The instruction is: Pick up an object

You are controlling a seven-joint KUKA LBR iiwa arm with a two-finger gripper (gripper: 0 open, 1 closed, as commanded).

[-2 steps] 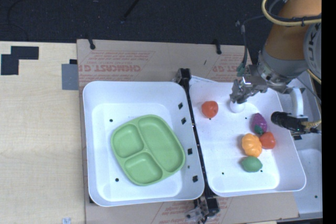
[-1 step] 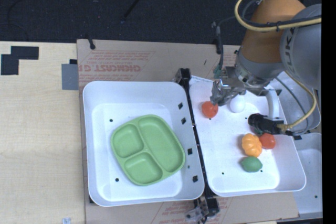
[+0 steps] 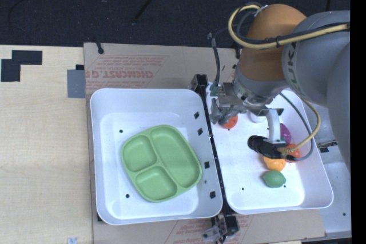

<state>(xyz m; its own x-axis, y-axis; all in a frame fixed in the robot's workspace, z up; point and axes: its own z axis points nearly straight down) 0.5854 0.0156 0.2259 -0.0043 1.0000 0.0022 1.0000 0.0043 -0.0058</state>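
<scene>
Right bin (image 3: 297,194), upper left corner: claw (image 3: 224,117) over small orange-red object (image 3: 230,122); finger state cannot be told. Risk: bin wall crowds the grasp.

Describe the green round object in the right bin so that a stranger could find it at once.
Look at the right white bin, under the grey arm. Near its front edge lies the green round object, just below an orange one. It is the one green item in this bin.
</scene>
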